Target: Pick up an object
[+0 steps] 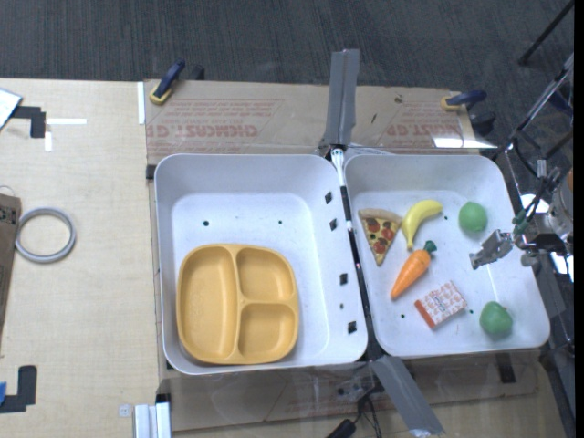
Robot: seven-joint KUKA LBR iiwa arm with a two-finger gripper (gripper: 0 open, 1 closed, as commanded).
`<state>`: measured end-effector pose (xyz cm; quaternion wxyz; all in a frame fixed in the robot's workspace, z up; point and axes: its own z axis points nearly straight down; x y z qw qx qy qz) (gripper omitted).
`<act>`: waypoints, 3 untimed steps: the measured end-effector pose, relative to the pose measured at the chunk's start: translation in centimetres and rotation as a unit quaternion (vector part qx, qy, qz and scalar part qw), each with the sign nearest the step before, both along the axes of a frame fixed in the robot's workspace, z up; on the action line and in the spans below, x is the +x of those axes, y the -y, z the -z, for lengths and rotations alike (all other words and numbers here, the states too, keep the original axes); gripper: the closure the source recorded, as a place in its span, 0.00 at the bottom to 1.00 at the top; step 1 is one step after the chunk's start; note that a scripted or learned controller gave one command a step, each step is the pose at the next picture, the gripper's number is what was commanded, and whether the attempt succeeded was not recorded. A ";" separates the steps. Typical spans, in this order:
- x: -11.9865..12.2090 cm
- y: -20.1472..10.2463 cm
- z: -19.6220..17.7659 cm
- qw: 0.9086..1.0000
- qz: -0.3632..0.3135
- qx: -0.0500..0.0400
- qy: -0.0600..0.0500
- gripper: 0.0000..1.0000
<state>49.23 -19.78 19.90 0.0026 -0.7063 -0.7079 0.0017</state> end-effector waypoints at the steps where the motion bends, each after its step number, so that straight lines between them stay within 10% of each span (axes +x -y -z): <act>1: 4.9 -3.5 6.8 1.000 -0.010 0.000 0.000 0.00; 2: 4.3 -8.7 11.0 1.000 0.029 -0.001 0.000 0.00; 3: 4.2 -8.5 10.3 1.000 0.031 0.000 -0.002 1.00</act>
